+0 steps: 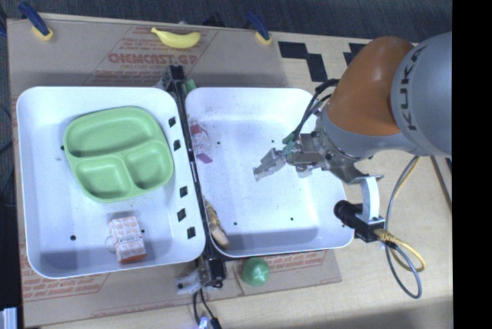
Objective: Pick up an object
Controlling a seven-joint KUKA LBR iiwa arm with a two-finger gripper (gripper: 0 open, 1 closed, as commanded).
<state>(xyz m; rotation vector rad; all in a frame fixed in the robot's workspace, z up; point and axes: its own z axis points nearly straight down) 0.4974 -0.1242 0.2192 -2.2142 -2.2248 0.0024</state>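
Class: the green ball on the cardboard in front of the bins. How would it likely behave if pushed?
The green ball looks round, so it would probably roll. It lies on flat cardboard outside the right bin, so it could run freely.

The arm (400, 101) runs off the right edge, its base out of frame, and its orange band hides the right bin's (231, 101) far right rim; the gripper (265, 166) over that bin is too blurred to show how its fingers stand. A small pale object (216, 230) at the bins' divider is too small to identify; the clear wrapper (199, 140) nearby is indistinct.
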